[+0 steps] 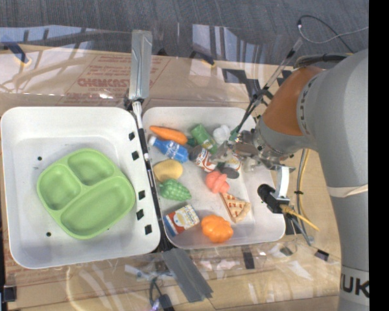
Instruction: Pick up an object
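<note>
The right bin (266, 222) holds several toy foods: an orange carrot (168, 135), a blue bottle (170, 149), a green can (201, 135), a yellow potato (168, 170), a green knobbly piece (174, 190), a red-and-white can (206, 161), a pink piece (216, 181), a pizza slice (235, 207), an orange (216, 229) and a small carton (182, 219). My gripper (229, 162) is low in this bin, beside the red-and-white can and just above the pink piece. Its tip is dark and blends with the clutter.
The left bin (19, 135) holds a green divided plate (85, 192). A metal bar (140, 63) stands at the divider between the bins. Cables (301, 216) hang off the arm by the right bin's right rim.
</note>
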